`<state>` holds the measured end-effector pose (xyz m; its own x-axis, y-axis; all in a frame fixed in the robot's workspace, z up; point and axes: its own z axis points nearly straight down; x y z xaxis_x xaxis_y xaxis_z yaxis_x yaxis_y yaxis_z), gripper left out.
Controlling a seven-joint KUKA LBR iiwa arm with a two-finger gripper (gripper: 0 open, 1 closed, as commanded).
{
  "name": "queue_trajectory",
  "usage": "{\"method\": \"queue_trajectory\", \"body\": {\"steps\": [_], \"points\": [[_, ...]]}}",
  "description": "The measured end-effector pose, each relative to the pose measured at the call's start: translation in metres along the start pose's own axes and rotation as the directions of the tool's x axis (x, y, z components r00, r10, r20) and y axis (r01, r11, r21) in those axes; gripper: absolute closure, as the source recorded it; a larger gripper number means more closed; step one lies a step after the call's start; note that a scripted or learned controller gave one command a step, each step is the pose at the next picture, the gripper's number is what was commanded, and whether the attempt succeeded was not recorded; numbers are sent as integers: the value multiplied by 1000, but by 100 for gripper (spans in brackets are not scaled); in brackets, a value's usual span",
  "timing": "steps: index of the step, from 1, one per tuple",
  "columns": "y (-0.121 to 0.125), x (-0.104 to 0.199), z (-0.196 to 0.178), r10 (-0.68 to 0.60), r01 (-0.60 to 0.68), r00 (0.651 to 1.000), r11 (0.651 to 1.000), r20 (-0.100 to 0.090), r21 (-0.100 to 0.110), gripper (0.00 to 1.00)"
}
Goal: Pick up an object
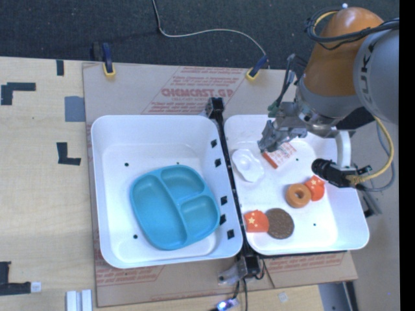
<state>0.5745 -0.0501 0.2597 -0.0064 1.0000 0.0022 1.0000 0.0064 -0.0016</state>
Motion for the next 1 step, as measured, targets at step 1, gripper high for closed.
{"method": "queue_trajectory", "body": {"steps": [1], "points": [[-20,53,2,0,0,1000,1000,0,1,100]]}}
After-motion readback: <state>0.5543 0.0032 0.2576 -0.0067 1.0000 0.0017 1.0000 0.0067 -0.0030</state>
